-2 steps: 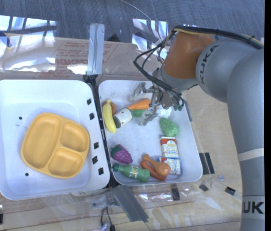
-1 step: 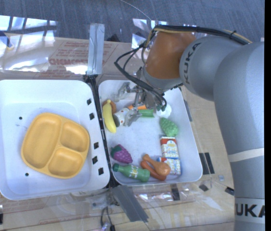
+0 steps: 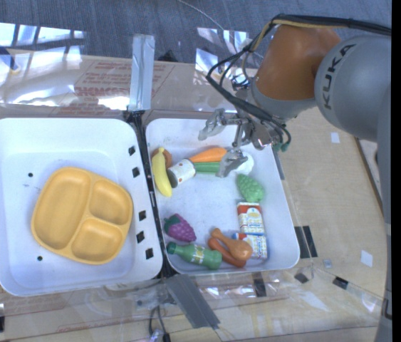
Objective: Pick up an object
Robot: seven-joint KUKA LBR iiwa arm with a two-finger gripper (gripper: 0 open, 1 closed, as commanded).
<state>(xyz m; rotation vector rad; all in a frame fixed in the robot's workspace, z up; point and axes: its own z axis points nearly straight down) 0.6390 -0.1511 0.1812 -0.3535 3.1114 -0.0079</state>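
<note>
The right bin [image 3: 280, 191] holds several toy foods: an orange carrot [image 3: 208, 154], a yellow banana [image 3: 161, 174], a small white and brown cylinder [image 3: 181, 171], a bumpy green piece [image 3: 251, 189], a printed carton [image 3: 252, 226], purple grapes [image 3: 179, 228], a green bottle [image 3: 194, 255] and an orange drumstick [image 3: 230, 246]. My gripper [image 3: 223, 147] hangs low over the far part of this bin, open, with one finger near the bin's far wall and the other by the carrot's right end. Nothing sits between its fingers. A white item [image 3: 245, 165] lies partly hidden under the nearer finger.
The left bin [image 3: 8, 148] contains a yellow divided plate [image 3: 80, 214]. A taped divider [image 3: 140, 84] runs between the bins. Black cables loop from the wrist above the right bin's far edge. The arm's orange band and grey body fill the upper right.
</note>
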